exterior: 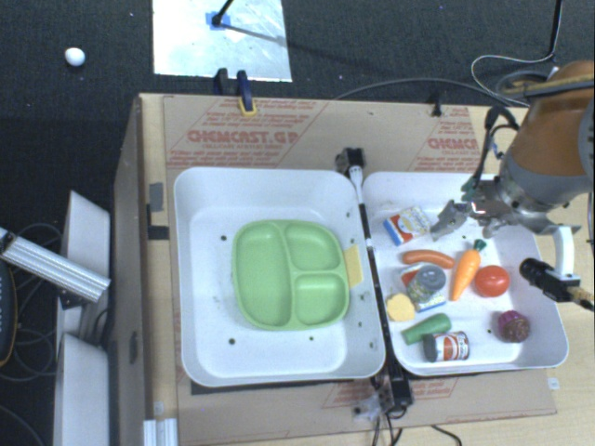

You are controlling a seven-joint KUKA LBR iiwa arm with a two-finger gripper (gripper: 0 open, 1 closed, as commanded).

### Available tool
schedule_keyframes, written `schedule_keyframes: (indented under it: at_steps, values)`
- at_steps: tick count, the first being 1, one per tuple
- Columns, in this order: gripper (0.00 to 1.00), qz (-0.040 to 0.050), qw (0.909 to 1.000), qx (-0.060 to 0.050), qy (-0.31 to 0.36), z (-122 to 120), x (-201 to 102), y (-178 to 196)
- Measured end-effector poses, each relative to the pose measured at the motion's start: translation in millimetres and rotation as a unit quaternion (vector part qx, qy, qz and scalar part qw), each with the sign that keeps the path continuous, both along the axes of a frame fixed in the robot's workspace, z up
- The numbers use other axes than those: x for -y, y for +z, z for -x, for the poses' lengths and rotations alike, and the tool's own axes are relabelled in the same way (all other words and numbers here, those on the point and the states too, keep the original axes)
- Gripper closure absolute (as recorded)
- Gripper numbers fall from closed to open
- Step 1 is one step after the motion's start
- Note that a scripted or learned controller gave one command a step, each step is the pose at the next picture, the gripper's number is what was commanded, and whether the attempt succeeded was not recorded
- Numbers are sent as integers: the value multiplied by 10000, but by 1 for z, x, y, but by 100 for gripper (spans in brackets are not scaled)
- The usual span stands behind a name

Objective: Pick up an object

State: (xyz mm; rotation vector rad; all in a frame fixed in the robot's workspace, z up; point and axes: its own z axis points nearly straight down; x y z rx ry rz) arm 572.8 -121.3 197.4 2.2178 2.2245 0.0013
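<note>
Robotics lab, not a home: worktop (pixel 279 124) sheeted in protective film printed with a maker's name, white bins (pixel 204 249) clamped on, loose cables (pixel 521 63) trailing, dark carpet (pixel 65 147), toy food (pixel 465 272) as test props.

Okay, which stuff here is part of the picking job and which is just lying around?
Job: gripper; right bin items: carrot, tomato, sausage, can.
Lying about: green tray, white ball, clamps.
</note>
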Motion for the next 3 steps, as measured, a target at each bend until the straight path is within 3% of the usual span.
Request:
schedule_keyframes:
  at_steps: [1,2,3]
  values:
    - [0,5,10000,-1,-9,-31,29,-113]
    - [0,3,10000,-56,11,-94,-16,-112]
    - [0,-3,10000,-49,2,-95,-9,-112]
